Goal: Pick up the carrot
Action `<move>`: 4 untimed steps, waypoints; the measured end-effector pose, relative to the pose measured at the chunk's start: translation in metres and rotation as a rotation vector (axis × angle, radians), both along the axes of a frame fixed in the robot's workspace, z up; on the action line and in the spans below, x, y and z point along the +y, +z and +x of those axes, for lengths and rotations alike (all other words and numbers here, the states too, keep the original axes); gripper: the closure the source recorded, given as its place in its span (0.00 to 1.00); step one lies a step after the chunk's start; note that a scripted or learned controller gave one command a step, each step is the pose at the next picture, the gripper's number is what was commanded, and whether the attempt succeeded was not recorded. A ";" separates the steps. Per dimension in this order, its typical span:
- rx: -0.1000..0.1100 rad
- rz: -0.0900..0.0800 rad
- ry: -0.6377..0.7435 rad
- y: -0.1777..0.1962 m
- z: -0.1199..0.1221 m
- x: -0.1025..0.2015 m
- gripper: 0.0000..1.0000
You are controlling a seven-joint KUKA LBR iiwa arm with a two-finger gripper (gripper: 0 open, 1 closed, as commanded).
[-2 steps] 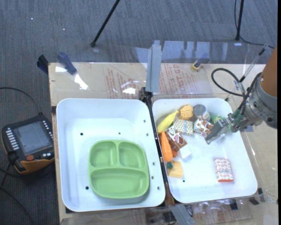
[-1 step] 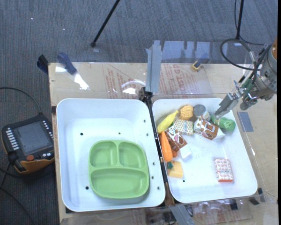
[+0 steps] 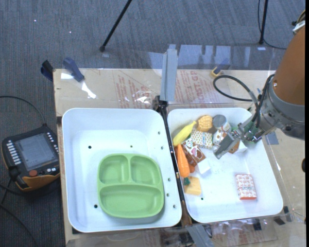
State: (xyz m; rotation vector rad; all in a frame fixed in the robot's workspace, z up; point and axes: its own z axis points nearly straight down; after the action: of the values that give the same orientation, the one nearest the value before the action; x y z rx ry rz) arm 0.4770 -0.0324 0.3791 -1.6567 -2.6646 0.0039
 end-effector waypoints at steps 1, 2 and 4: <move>-0.001 0.002 0.410 -0.013 0.000 0.048 0.00; 0.001 0.003 0.689 -0.106 -0.001 0.113 0.00; 0.002 0.005 0.962 -0.082 0.001 0.250 1.00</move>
State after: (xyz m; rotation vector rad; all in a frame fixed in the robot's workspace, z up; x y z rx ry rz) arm 0.4777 0.2180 0.2968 -0.2363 -3.1265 0.0018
